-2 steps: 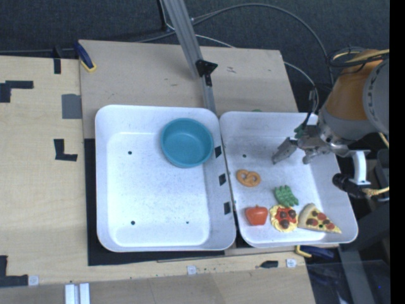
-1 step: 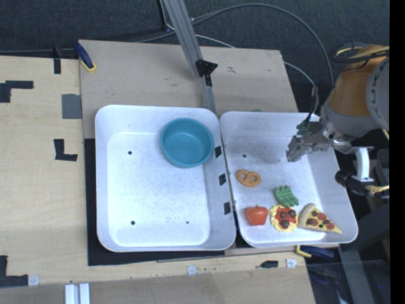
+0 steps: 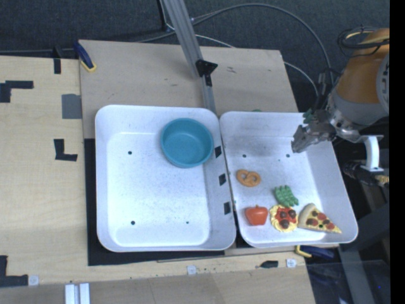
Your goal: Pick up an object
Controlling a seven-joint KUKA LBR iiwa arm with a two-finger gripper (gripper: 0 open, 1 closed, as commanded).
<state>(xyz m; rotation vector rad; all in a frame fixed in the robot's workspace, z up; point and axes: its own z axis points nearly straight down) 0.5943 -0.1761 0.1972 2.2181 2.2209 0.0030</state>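
The right bin (image 3: 266, 138) holds several toy foods near its front: a pretzel (image 3: 249, 178), a green leafy piece (image 3: 285, 196), a red pepper (image 3: 255, 215), a round pizza (image 3: 283, 218) and a pizza slice (image 3: 318, 220). A blue bowl (image 3: 186, 142) sits in the back of the left bin (image 3: 152, 214). My gripper (image 3: 300, 142) hangs over the right bin's back right part, above bare floor and well behind the foods. Nothing shows between its dark fingers.
A grey pole (image 3: 190, 40) slants down from the top to the divide between the bins. Cables (image 3: 297, 49) run behind the right bin. Black tape marks (image 3: 63, 149) lie on the bench at left.
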